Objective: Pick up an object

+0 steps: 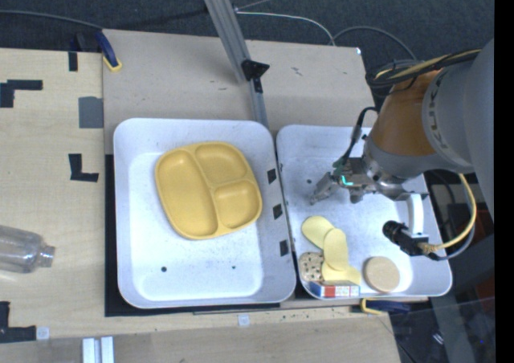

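My gripper [337,192] hangs over the upper middle of the right bin [299,148], with its fingers spread and nothing between them, so it is open. Just below it lie two pale yellow curved pieces [326,242]. Further toward the front wall sit a speckled cookie [311,265], a round tan disc [382,273] and a flat red, white and blue item [337,291]. A yellow divided plate [208,189] lies in the left bin [136,217], far from the gripper.
The grey arm with its orange band [409,124] covers the right bin's right side, with cables [450,225] looping beside it. A metal pole [227,20] slants across the back. A clear plastic bottle [22,249] lies on the bench at far left.
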Tool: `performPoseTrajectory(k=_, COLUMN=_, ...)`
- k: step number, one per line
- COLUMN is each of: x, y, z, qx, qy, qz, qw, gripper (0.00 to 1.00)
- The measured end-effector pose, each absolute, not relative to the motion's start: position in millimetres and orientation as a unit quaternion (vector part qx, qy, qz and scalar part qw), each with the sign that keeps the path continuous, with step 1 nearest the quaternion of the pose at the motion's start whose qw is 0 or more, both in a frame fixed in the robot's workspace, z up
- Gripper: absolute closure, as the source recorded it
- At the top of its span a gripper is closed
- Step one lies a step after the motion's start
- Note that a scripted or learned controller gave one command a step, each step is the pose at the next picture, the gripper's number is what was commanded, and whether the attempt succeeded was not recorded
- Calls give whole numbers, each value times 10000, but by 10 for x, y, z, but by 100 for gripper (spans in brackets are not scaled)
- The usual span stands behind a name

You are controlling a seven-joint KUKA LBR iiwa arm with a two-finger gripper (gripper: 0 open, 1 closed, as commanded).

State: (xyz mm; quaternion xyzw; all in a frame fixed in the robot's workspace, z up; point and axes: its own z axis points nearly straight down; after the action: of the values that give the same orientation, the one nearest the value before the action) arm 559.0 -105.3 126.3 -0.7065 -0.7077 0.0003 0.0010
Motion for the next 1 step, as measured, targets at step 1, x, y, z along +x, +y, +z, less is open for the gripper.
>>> performPoseTrajectory(k=1, x=5588, y=-1048, z=1359, qx=-7064, qy=-7079, qz=2, qw=21, gripper=100)
